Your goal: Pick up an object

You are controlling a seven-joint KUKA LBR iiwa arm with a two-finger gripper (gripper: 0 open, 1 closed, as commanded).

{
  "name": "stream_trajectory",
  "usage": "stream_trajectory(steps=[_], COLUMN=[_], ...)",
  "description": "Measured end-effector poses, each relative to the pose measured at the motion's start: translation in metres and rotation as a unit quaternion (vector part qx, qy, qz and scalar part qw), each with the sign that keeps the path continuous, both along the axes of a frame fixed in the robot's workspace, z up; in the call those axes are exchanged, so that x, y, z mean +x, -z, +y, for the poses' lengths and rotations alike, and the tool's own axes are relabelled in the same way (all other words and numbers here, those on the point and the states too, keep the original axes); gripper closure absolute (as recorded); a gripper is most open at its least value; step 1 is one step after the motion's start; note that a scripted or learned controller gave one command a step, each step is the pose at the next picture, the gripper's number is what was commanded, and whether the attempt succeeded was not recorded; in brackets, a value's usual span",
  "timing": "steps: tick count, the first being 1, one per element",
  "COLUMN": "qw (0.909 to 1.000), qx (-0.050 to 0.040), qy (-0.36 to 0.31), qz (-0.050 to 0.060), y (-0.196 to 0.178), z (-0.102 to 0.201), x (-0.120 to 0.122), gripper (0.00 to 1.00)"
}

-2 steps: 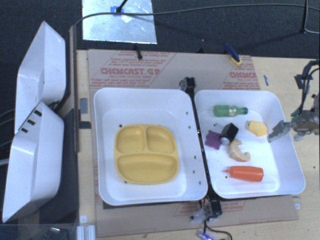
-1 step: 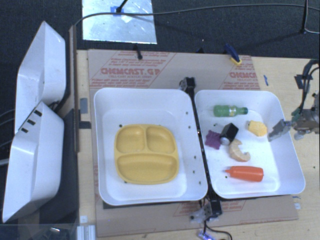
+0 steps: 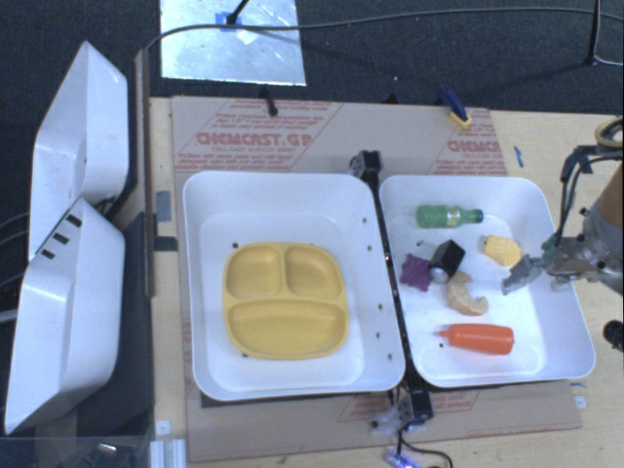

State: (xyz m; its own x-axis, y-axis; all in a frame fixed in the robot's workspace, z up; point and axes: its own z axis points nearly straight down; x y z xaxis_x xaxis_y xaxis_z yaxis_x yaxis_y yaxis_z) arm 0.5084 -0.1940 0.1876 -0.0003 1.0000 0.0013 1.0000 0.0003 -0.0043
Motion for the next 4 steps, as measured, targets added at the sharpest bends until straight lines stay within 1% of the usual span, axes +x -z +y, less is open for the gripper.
stream_trajectory(steps=[1,2,3,4], qw=[1.0,1.0,1.0,1.0], qx=[-0.0001,-0.0011,-0.001,-0.0012], qy=[0.0,0.0,0.0,0.0], qz=[0.0,-0.004,-0.003,-0.004], y=[0.054,0.088,0.079,0.033], z=[0.002,0.002,0.002,0.005], x=[0.009,0.01,0.01,0.004], gripper=[0.0,0.0,1.0,1.0])
